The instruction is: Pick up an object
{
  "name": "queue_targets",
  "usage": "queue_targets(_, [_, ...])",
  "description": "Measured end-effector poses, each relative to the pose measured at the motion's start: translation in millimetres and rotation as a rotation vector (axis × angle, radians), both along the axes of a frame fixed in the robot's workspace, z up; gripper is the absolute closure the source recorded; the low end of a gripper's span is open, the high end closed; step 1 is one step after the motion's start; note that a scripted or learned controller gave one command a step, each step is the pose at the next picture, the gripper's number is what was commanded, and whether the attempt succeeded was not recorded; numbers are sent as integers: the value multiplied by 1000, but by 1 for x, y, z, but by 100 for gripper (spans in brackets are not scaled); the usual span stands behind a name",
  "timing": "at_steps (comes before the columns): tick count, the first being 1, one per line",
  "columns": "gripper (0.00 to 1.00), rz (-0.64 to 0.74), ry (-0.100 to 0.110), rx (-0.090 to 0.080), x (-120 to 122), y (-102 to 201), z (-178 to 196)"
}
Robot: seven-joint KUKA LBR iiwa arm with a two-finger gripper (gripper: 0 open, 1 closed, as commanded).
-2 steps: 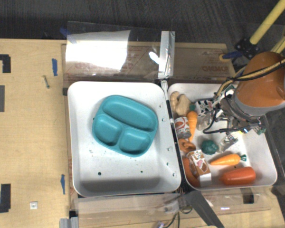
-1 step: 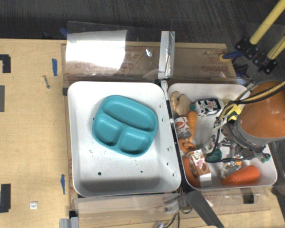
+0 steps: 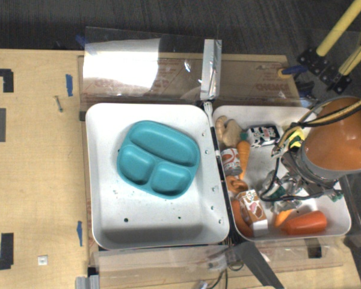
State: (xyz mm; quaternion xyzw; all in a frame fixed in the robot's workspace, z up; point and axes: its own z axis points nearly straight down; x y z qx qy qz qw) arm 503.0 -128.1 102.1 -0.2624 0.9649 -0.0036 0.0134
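Note:
The right bin (image 3: 344, 220) holds several small things: a beige toy (image 3: 227, 130), an orange carrot (image 3: 243, 156), a red and white can (image 3: 230, 160), a black and white packet (image 3: 263, 135), a small brown and white box (image 3: 253, 210) and a red-orange piece (image 3: 303, 223) near the front wall. My gripper (image 3: 281, 192) hangs low over the middle of this bin, under the orange band of the arm (image 3: 337, 140). It stands just above the red-orange piece and right of the small box. Cables and the wrist hide its tips.
The left bin (image 3: 108, 221) carries a teal divided plate (image 3: 158, 157) at its middle. A clear plastic sheet (image 3: 123, 71) and a metal divider (image 3: 210, 71) stand behind the bins. Yellow-handled tools (image 3: 343, 23) lie at the far right.

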Motion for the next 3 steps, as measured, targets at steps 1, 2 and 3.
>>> queue_targets(1, [100,213,15,-7,25,25,-12])
queue_targets(2, [100,466,10,-9,16,10,-12])
queue_targets(3, [100,807,15,-14,64,0,121])
